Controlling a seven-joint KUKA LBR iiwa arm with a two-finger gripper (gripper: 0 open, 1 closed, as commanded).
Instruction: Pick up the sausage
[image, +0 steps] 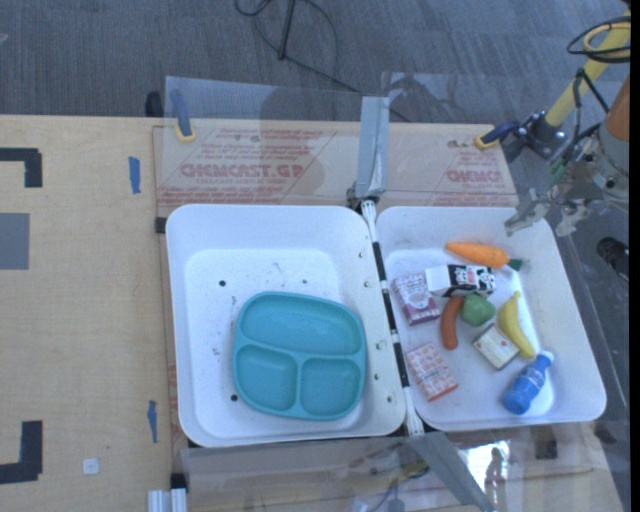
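The sausage (451, 322), a short red-brown link, lies upright in the middle of the right bin (580, 345). It touches a green round item (479, 309) on its right and sits just below a black-and-white carton (462, 278). My gripper (546, 218) hangs over the bin's far right corner, well above and to the right of the sausage. Its fingers stand apart with nothing between them.
Around the sausage lie a carrot (478, 254), a banana (513, 325), a small box (495, 347), a blue bottle (527, 383) and two red packets (413, 298) (432, 370). A teal divided plate (298, 354) sits in the left bin (200, 290).
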